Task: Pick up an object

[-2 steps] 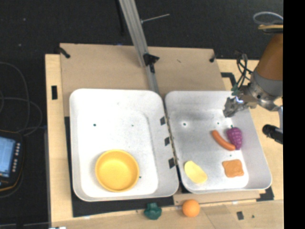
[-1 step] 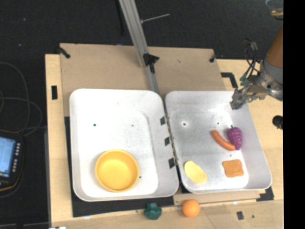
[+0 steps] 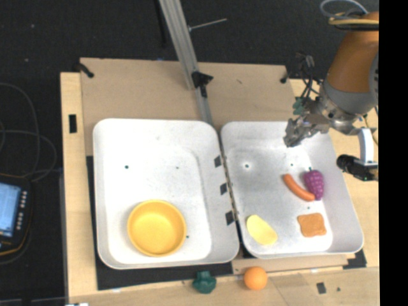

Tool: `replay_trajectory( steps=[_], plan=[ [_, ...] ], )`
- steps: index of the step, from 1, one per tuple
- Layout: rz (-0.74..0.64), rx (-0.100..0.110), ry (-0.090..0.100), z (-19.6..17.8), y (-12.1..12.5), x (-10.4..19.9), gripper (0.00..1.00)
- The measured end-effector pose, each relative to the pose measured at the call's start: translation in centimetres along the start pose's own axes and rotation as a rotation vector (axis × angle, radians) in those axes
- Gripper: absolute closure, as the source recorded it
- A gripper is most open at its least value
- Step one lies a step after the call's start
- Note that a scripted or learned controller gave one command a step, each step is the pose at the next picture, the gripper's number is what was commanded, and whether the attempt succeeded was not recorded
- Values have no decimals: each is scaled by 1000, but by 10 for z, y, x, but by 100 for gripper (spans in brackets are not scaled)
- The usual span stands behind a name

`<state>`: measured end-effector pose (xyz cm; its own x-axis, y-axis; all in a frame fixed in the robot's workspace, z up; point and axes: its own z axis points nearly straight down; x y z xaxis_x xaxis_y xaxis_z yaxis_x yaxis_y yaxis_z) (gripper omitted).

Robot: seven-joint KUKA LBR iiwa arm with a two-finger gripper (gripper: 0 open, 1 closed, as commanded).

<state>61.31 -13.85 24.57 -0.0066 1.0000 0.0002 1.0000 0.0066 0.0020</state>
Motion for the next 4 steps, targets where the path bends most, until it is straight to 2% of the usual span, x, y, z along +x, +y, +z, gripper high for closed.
replay_trajectory(
  steps=[2, 4],
  plan=[
    [-2, -2, 1, -14, -3, 115, 100],
    [4, 1, 0, 6, 5, 213, 100]
  ],
)
